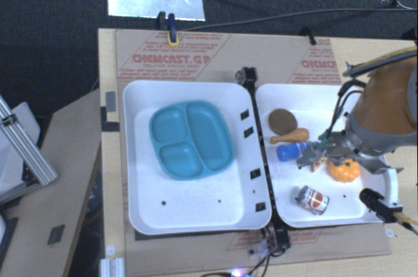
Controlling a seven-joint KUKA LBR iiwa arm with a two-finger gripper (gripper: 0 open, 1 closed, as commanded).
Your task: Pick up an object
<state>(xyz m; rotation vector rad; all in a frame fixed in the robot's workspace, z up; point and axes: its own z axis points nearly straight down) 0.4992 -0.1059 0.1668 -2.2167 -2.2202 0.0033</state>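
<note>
The gripper (312,158) hangs low in the right bin (297,217), just beside the blue bottle (289,151) and the orange pumpkin (344,170); its grip cannot be told.

Showed a turquoise divided plate (191,138) in a white left bin (140,204); a brown disc (283,119), blue bottle (289,151), orange pumpkin (344,170) and red-and-silver can (311,200).
</note>
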